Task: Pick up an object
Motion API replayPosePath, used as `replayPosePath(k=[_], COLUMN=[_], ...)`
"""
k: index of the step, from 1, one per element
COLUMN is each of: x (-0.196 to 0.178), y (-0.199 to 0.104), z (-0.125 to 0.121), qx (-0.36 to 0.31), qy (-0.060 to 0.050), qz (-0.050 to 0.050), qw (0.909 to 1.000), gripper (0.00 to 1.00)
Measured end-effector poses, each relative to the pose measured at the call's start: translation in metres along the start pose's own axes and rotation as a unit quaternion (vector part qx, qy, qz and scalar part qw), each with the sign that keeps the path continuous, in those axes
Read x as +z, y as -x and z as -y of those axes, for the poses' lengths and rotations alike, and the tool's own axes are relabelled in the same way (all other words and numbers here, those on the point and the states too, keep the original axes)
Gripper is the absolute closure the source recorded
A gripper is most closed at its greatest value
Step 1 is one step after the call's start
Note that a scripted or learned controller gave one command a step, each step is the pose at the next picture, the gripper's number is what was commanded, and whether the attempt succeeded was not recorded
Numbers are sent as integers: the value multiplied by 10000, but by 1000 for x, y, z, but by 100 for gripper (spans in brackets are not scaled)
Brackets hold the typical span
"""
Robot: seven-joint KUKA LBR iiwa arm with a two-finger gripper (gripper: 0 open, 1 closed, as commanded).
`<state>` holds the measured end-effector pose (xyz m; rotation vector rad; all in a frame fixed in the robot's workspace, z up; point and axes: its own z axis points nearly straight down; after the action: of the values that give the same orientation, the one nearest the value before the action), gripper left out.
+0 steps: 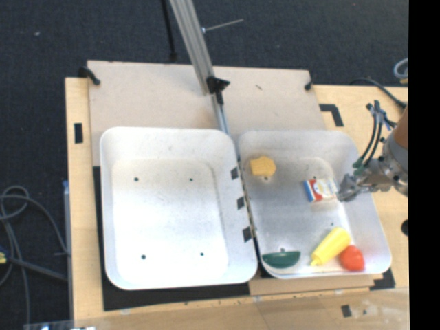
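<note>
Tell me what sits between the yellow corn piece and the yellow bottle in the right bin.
Bare bin floor, as the camera view shows. The small red, white and blue carton lies just right of the line from corn piece to yellow bottle.

A pale wooden bench (79, 184) carries a lighter board (151, 95) at its far side and two shallow white bins side by side. The right bin (289, 150) lies directly under the pincer (347, 188), its near edge on the bench front; the left bin (117, 150) sits well beyond it, away from the arm.
</note>
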<state>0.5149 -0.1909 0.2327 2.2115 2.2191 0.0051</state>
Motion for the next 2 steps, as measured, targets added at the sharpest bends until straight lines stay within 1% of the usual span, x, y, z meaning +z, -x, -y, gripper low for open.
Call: replayPosePath(k=[1,2], x=[-54,-58], y=[2,-51], z=[-2,-4], qx=[-7,-18], qy=[-1,-29], qz=[-3,-20], qw=[10000,10000], gripper=[100,100])
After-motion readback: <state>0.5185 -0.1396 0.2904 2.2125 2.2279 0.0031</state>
